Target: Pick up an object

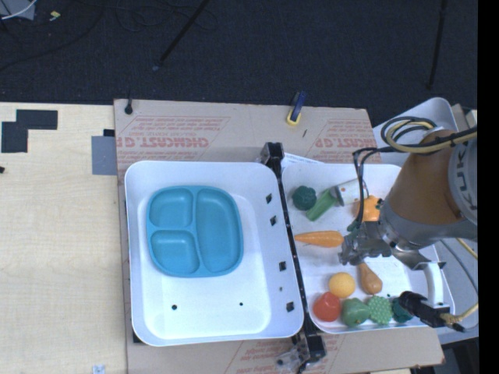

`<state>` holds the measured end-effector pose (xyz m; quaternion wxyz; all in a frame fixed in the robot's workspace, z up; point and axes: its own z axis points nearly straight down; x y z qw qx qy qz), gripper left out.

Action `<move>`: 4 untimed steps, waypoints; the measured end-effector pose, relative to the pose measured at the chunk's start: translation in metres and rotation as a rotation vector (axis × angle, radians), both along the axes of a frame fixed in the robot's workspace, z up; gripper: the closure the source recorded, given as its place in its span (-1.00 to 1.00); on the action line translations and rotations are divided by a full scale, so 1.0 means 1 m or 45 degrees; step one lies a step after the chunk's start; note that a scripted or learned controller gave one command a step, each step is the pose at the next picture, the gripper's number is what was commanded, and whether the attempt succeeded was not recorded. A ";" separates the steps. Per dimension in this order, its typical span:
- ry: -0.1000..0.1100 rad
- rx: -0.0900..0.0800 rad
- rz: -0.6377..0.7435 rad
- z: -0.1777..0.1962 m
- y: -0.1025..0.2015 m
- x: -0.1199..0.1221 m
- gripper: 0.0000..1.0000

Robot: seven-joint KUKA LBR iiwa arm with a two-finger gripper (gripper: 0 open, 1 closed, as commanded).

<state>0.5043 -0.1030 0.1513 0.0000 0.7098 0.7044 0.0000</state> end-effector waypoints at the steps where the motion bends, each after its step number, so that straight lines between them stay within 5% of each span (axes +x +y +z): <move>1: 0.000 0.000 0.014 0.042 -0.002 0.001 1.00; 2: -0.001 0.000 0.010 0.078 -0.002 0.002 1.00; 4: 0.006 0.003 0.016 0.059 0.106 0.017 1.00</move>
